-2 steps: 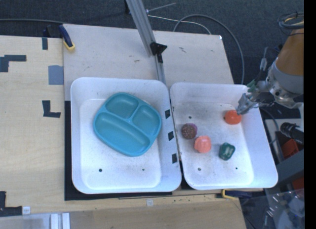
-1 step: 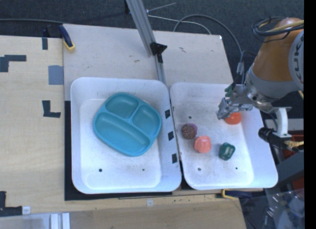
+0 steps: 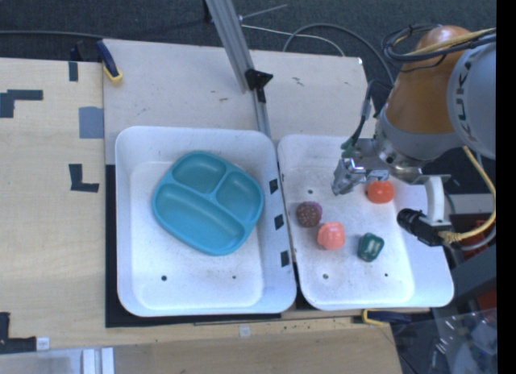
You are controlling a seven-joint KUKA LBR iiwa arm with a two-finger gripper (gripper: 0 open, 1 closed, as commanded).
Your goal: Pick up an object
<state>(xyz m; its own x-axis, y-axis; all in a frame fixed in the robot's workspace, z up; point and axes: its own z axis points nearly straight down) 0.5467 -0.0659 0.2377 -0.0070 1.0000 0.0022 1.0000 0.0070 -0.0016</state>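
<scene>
Since the task names no particular object, the choice turns on what lies closest to the gripper [image 3: 348, 177], which hangs over the far part of the right bin [image 3: 419, 284]; whether it is released or clenched I cannot tell from this slanted view, since the metal parts at its tip blur together, and nothing can be seen held there.

Four small things lie in that bin; an orange-red piece [image 3: 380, 192] sits just beside the gripper on its right, partly tucked under the wrist; a dark brownish ball [image 3: 309, 214] lies to the near left of it; a pink-orange piece [image 3: 330, 235] sits nearer still, just beside the ball; a green piece [image 3: 370, 247] lies near and slightly right, apart from the rest.

By my judgement the orange-red piece is the shortest reach, a small shift right; all four are roundish, so no long axis dictates the wrist's turn.

Over in the left bin [image 3: 129, 227] a blue divided plate [image 3: 208, 201] lies flat, well apart from the arm.
</scene>
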